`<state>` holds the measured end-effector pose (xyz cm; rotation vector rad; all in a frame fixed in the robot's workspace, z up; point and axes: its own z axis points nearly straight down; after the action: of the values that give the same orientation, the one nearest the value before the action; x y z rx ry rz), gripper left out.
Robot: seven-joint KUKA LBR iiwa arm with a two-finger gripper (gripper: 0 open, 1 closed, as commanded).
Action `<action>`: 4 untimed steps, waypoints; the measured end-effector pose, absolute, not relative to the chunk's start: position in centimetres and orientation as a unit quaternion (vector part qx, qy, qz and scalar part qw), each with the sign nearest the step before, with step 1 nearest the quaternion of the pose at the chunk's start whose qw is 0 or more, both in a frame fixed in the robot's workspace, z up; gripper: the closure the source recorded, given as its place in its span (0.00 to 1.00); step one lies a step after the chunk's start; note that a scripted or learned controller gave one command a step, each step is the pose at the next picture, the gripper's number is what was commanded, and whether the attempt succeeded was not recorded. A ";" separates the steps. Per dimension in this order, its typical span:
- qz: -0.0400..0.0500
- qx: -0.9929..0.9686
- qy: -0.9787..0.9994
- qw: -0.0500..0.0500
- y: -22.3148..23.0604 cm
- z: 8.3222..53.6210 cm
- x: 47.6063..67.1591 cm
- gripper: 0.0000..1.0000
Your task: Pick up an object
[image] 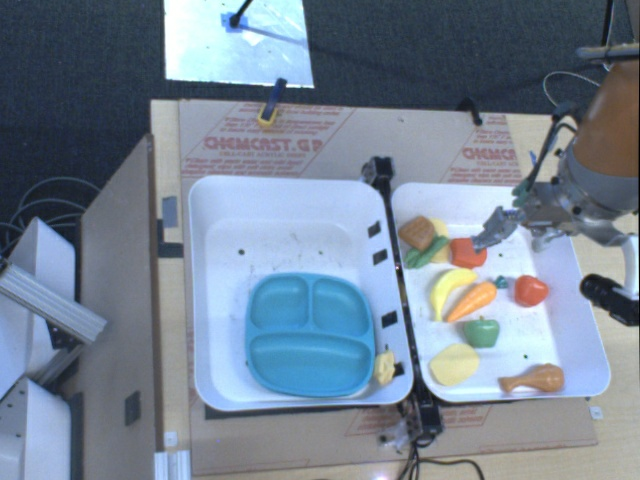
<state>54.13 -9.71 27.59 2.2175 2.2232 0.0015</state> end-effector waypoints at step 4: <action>0.000 0.711 0.703 0.005 -19.7 24.3 57.2 0.00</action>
<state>57.23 -19.71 24.32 2.2264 2.2010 0.0007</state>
